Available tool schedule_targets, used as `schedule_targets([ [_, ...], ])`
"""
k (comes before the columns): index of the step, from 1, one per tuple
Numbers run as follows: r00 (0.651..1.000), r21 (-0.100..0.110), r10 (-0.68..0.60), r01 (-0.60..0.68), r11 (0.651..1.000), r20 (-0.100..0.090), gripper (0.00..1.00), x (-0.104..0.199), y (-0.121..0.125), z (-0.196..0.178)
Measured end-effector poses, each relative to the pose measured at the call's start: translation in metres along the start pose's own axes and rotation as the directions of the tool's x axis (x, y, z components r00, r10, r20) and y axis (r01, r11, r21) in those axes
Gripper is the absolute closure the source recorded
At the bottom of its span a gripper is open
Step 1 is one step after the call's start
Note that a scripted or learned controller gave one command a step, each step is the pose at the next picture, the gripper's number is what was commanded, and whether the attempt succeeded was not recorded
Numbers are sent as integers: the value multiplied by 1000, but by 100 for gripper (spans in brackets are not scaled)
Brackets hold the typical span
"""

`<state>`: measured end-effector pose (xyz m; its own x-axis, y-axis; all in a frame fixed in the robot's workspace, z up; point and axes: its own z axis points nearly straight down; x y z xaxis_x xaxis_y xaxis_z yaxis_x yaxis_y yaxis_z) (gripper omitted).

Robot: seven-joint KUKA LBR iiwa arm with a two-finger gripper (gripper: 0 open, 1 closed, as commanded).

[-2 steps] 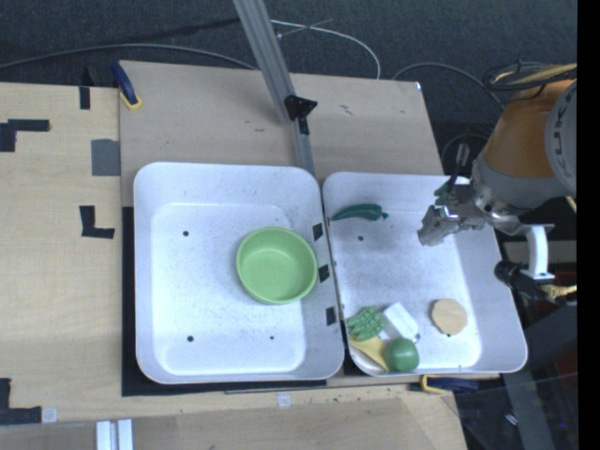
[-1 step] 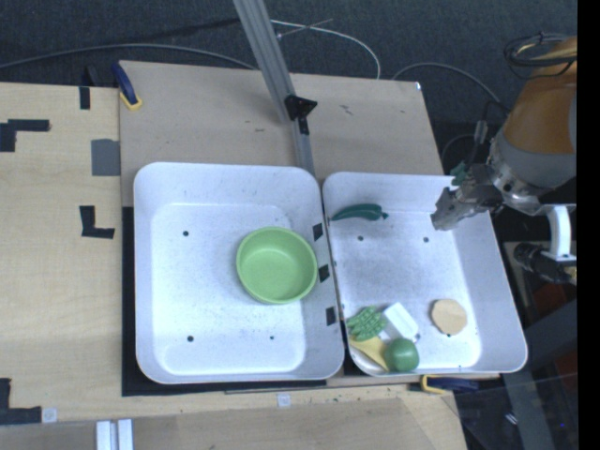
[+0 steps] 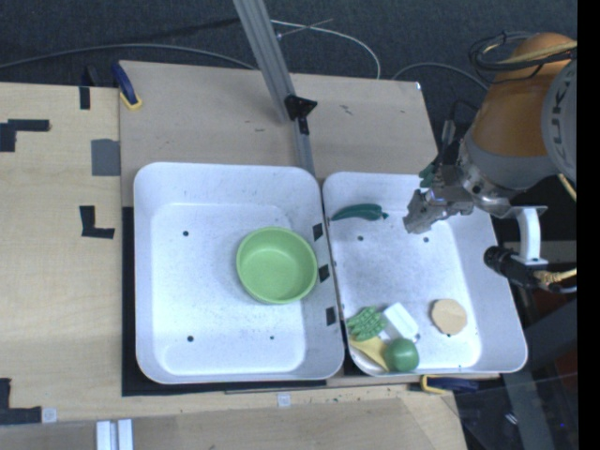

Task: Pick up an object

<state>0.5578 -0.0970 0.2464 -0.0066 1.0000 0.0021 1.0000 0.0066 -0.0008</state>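
My gripper (image 3: 419,217) hangs over the back of the right bin (image 3: 469,251), to the right of a dark green pepper-shaped piece (image 3: 358,213) lying near the bin's back left corner. Nothing shows between its fingers. At the front of that bin lie a green leafy piece (image 3: 366,323), a white block (image 3: 400,320), a green ball (image 3: 402,354), a yellow piece (image 3: 369,351) and a tan round piece (image 3: 449,316). A light green bowl (image 3: 276,265) sits in the left bin (image 3: 187,279).
A grey pole (image 3: 267,50) with a black clamp slants down to the seam between the bins at the back. Cables trail over the dark floor behind the bench. The wooden bench top (image 3: 56,214) stretches to the left.
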Motion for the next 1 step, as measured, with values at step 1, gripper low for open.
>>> schedule_targets([
  [1, 1000, 3, 1, -1, 1000, 1, 100, 48, -6, 13],
])
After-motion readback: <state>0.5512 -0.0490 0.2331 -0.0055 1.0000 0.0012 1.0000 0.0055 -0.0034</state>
